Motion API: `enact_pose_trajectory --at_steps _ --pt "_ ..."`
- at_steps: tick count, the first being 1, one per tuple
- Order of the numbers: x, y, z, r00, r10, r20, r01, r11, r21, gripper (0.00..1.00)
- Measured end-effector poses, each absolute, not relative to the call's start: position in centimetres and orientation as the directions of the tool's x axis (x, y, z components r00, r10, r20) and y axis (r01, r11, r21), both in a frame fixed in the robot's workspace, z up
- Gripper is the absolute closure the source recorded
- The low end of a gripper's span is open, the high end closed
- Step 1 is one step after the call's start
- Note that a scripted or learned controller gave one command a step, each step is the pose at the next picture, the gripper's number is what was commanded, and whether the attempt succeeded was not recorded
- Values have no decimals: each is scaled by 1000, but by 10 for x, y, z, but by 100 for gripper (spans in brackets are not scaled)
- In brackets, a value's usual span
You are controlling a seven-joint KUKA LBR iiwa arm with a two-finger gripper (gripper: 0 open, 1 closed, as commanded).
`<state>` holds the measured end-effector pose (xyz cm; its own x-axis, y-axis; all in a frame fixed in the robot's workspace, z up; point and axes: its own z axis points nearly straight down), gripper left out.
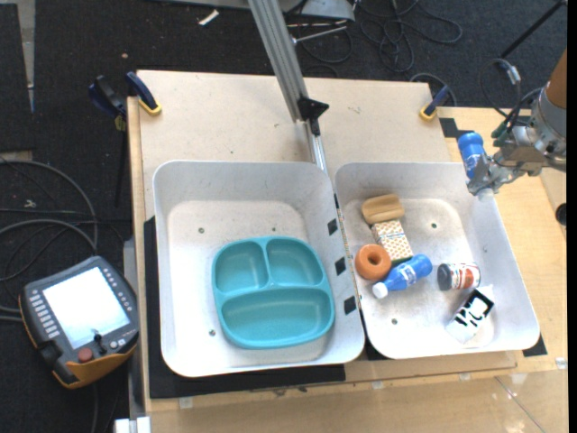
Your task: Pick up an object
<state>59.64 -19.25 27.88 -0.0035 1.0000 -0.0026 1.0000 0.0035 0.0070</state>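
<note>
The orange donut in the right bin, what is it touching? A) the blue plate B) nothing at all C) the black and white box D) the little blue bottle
D: the orange donut lies right against the cap end of the little blue bottle, with the checkered packet just behind it.

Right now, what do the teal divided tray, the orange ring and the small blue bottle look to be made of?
Teal divided tray: probably moulded plastic, smooth with a soft sheen, uniform colour, rounded compartment walls.
Orange ring: matte, evenly coloured, doughnut-shaped; could be foam, rubber or plastic, the look leaves it open.
Small blue bottle: likely plastic, glossy blue body with a white cap, lying on its side in the right bin.
</note>
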Motion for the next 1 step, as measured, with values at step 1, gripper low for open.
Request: enact_pose_trajectory --at_steps 1 --pt "588 -132 276 -8 1000 2 1000 8 0 100"
